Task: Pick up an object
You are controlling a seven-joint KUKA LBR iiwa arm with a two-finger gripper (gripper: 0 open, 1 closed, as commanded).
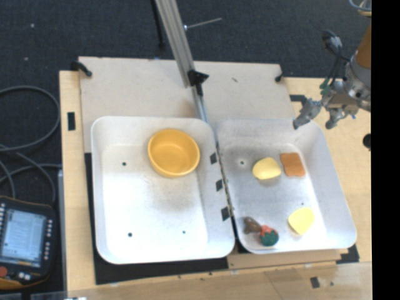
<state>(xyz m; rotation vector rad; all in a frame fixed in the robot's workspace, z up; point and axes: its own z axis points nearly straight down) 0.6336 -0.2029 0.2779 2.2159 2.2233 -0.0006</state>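
Dark speckled carpet (94, 17) surrounds the pale wooden bench (72, 167).

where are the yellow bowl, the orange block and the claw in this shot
yellow bowl (174, 152): camera view, on its inner floor
orange block (292, 165): camera view, on its top face
claw (317, 116): camera view, midway between its fingertips
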